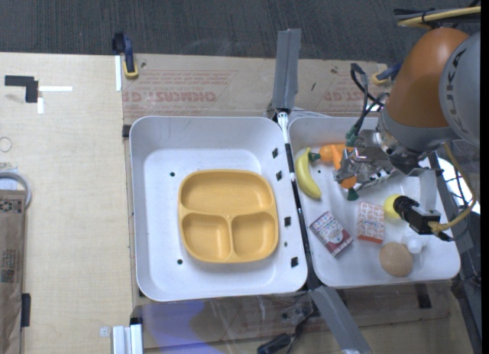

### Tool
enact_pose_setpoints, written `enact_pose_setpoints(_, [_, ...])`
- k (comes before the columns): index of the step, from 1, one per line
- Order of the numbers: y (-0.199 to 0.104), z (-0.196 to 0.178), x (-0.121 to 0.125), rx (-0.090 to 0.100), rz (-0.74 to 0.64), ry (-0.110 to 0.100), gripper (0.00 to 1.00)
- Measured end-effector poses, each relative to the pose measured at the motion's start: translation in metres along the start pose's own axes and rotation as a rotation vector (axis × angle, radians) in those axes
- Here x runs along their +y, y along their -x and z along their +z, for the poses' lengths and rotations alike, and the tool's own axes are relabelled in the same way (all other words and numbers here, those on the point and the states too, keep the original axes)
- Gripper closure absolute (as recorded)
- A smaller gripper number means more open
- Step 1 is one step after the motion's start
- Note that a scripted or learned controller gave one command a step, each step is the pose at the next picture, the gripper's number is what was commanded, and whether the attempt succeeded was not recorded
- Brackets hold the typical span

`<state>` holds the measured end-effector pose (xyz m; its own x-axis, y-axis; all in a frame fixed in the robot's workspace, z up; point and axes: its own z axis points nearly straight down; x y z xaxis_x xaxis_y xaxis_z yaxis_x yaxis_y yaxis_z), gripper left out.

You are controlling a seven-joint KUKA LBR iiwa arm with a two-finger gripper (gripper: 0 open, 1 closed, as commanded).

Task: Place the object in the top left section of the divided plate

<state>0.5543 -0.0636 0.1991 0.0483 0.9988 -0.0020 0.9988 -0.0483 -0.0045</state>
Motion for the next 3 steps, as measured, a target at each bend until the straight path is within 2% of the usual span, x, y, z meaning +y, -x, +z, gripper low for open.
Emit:
enact_pose_setpoints(1, [-0.028, -0.025, 0.042, -0.001, -0.161, 0.003, 1.00])
enact_pose_setpoints(2, [-0.095, -0.077, 0.085, 0.000, -0.141, 0.003, 1.00])
enact_pose_setpoints(3, [-0.095, -0.041, 0.100, -0.001, -0.373, 0.002, 1.00])
